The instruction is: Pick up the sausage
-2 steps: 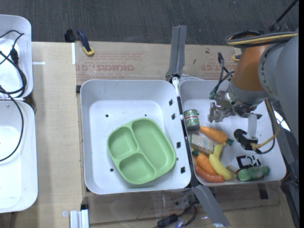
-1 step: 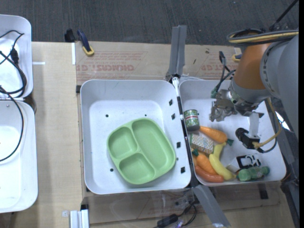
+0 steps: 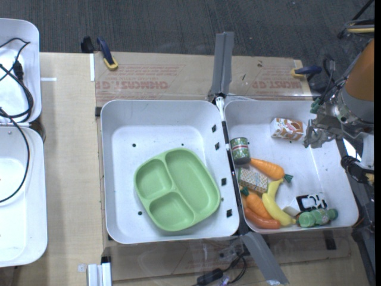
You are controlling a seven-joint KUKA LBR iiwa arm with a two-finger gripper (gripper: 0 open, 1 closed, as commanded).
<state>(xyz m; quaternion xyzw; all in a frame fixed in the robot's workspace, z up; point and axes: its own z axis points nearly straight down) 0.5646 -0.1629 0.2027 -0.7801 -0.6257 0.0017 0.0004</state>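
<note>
The wooden bench (image 3: 65, 159) carries two shallow white bins side by side. The left bin (image 3: 119, 177) sits near the centre; the right bin (image 3: 339, 183) touches it at 3 o'clock. At 12 o'clock a flattened cardboard sheet (image 3: 155, 76) lies on the bench, held by a blue clamp (image 3: 107, 53).

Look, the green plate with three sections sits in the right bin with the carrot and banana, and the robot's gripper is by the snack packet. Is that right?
Not quite. The camera view shows the green plate in the left bin, alone. The carrot and banana lie in the right bin, and the gripper is indeed by the snack packet.
</note>
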